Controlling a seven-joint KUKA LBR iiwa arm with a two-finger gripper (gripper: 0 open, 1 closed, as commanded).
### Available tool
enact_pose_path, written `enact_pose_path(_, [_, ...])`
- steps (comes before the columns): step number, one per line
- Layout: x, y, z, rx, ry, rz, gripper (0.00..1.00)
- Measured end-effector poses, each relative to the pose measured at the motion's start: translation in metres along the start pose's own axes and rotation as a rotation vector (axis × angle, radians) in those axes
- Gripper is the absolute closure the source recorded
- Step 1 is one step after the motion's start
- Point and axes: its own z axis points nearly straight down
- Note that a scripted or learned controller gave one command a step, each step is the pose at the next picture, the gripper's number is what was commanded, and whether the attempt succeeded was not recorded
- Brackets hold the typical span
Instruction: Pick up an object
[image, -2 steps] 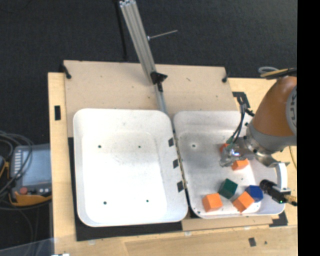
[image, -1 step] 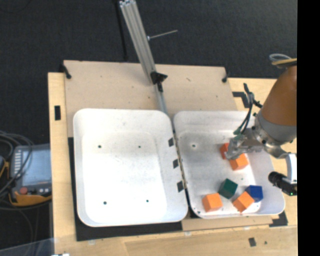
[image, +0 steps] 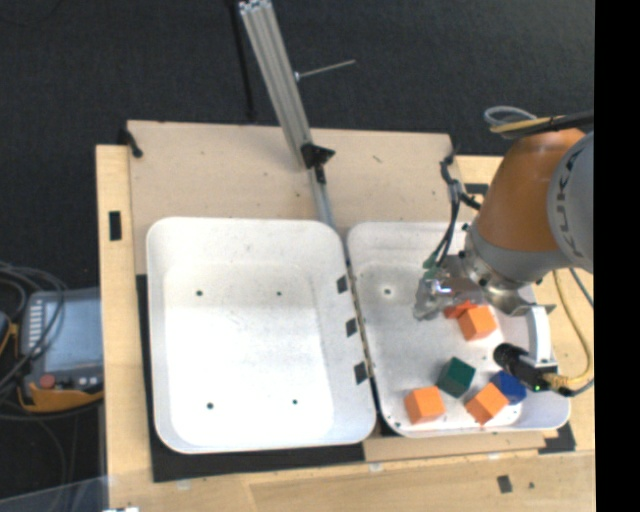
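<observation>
Orange block (image: 477, 321) in the right bin (image: 385, 250), just right of the lowered gripper (image: 432, 300); reach step, apparently, with nothing visibly held. Finger spread impossible to tell. Next: centring over the block before closing.

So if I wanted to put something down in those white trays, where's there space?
The shallow white left bin is bare across its floor. In the shallow white right bin, only the strip beside the divider is free. Its far side is crowded: orange blocks, a dark green block, a blue block and the end effector.
</observation>
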Motion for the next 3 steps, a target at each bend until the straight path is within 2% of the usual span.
enact_pose_path(3, [0.155, -0.012, 0.002, 0.005, 0.001, -0.001, 1.0])
